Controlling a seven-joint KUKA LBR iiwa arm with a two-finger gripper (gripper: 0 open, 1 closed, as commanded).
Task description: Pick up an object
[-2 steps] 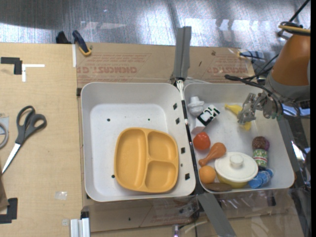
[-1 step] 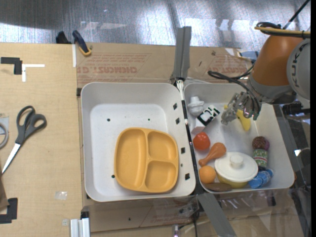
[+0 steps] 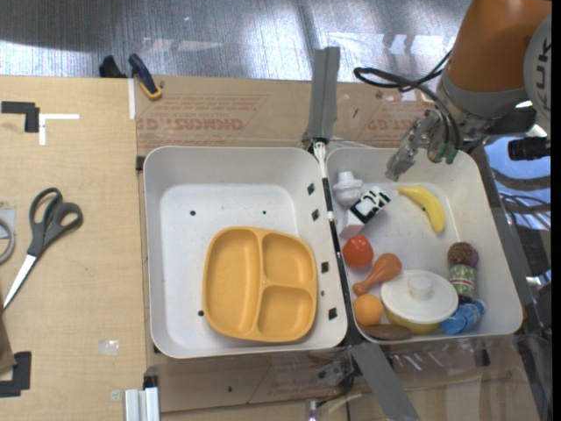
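the jaws [image 3: 419,152] hang over the back edge of the right bin [image 3: 493,226], tilted down to the left, and whether they are spread or pressed together cannot be told from this angle; nothing shows between them. just below and to their right a yellow banana [image 3: 425,206] lies on the bin floor, apart from the jaws. to the left of the banana sit a black and white block [image 3: 369,203] and a small white piece [image 3: 347,183] near the wall between the bins. nearer the front are a red ball [image 3: 358,251], an orange drumstick-shaped toy [image 3: 379,273], an orange ball [image 3: 368,310], a cream lidded pot [image 3: 418,299], a dark-topped can [image 3: 462,268] and some blue pieces [image 3: 463,316] in the front right corner. the left bin [image 3: 175,191] holds a yellow divided tray [image 3: 260,284]. on the bench [image 3: 70,235] to the left lies a pair of scissors [image 3: 39,231]. the grey arm with its orange band [image 3: 504,33] reaches in from the upper right.
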